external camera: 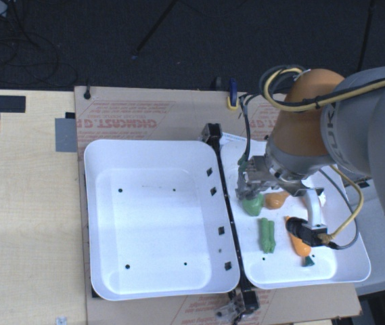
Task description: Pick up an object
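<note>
My gripper (250, 189) hangs low in the right bin (354, 269), near its left wall. Right under it lies a round green object (252, 206), touching or nearly touching the gripper. A small orange object (276, 199) rests just to the right of that. Closer to the front lies a long green object (266, 235), with an orange carrot-like object (301, 248) further right, partly hidden by the robot's hardware. A tiny teal piece (308, 263) lies near the front.
The left bin (101, 181) stands beside the right one, with black clips along the shared wall (222, 202). The arm's grey and orange wrist (314, 120) covers the right bin's back half. Cardboard lies under both bins.
</note>
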Motion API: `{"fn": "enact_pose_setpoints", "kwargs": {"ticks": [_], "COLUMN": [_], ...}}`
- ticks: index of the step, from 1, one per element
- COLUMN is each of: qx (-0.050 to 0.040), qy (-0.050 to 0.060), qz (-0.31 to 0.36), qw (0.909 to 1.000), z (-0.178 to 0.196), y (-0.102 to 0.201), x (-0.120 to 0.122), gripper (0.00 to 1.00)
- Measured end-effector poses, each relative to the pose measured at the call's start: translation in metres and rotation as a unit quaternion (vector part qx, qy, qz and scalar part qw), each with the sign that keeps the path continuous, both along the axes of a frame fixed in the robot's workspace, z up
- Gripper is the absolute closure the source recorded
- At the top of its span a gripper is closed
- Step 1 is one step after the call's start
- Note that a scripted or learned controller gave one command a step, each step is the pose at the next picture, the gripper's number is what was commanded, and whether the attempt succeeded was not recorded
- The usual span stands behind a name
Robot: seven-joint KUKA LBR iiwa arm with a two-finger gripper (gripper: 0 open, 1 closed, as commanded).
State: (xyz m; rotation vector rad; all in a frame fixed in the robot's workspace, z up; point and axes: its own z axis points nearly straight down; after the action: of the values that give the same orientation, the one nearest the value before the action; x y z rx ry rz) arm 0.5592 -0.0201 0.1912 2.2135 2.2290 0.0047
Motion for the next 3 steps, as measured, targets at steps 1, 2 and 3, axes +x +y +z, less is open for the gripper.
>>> {"fn": "enact_pose_setpoints", "kwargs": {"ticks": [1, 2, 3], "qx": [-0.0038, -0.0003, -0.0003], "qy": [-0.002, 0.002, 0.003], "qz": [-0.009, -0.001, -0.002], "qw": [1.0000, 1.0000, 1.0000], "z": [0.094, 0.120, 0.136], "y": [-0.118, -0.030, -0.009], "x": [-0.030, -0.048, -0.085], "gripper": [1.00, 1.00, 1.00]}}
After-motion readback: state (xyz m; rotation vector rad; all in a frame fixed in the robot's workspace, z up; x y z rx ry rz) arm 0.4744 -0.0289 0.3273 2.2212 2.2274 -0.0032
